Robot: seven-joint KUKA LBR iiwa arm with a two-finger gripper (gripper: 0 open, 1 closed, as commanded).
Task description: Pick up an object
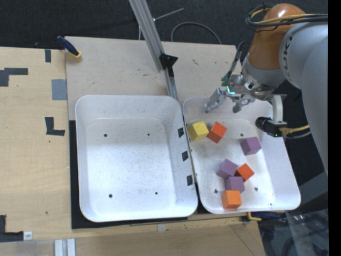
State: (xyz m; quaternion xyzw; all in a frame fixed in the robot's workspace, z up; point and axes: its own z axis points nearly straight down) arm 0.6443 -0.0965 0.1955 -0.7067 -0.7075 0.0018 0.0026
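Hand (pixel 228 104) up at the top of the right bin (pixel 287 188), fingers spread wide, nothing between them. Just below and left, yellow cube (pixel 199 130) touching orange cube (pixel 217 132). Probably light, stiff little blocks with flat faces, unlikely to slip. Best taken across two free opposite sides, not the face pressed against the neighbour. More purple and orange cubes lower down.

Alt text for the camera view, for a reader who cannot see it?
A grey robot arm's open gripper hovers at the far edge of the right bin, holding nothing. That bin holds seven small blocks: yellow, orange and purple. The left bin sits beside it.
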